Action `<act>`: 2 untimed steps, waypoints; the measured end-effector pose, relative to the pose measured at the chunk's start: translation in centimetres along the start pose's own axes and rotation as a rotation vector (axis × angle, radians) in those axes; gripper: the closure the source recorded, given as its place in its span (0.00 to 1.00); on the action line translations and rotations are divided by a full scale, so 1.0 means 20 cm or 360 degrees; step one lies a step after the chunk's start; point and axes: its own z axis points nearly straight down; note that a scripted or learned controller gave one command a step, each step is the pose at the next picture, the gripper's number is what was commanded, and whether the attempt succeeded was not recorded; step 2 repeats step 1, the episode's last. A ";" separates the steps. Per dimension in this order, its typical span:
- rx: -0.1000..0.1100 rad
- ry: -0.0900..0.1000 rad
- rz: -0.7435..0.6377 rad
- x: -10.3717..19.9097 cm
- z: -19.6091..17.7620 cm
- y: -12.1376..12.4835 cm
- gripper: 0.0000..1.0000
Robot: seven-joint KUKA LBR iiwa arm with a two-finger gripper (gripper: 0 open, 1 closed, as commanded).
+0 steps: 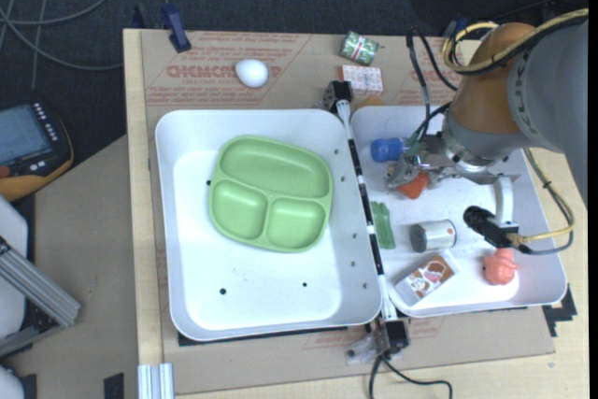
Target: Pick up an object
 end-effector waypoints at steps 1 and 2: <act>-0.0002 0.0001 -0.0003 0.35 -0.45 0.06 1.00; -0.0002 0.0001 -0.0003 0.35 -0.45 0.06 1.00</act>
